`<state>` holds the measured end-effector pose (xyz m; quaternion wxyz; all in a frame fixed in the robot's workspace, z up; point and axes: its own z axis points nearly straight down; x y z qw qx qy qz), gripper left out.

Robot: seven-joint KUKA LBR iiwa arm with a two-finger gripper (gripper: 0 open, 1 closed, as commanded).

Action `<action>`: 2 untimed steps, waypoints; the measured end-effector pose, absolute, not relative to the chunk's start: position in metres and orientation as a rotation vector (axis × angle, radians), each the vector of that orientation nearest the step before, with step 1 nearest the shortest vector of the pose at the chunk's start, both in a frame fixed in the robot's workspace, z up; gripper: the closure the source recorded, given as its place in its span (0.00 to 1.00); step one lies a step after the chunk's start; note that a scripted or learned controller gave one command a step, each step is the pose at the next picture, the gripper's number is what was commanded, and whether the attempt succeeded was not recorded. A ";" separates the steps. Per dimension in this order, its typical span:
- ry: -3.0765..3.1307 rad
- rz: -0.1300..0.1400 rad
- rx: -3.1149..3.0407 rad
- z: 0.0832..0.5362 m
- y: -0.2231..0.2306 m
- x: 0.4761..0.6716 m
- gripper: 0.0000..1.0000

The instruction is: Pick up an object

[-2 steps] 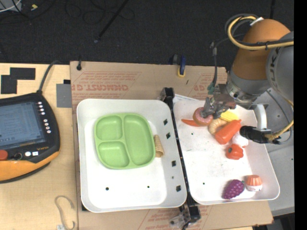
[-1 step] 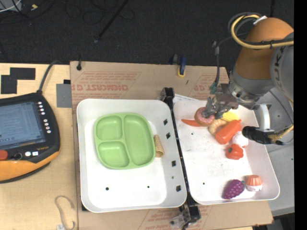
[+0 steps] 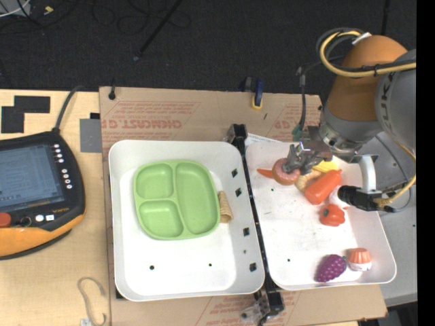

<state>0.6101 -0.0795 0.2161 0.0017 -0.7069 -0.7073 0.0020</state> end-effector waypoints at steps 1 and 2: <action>-2.221 0.000 -2.221 0.236 -0.074 0.612 1.00; -2.221 0.005 -2.219 0.221 -0.077 0.619 1.00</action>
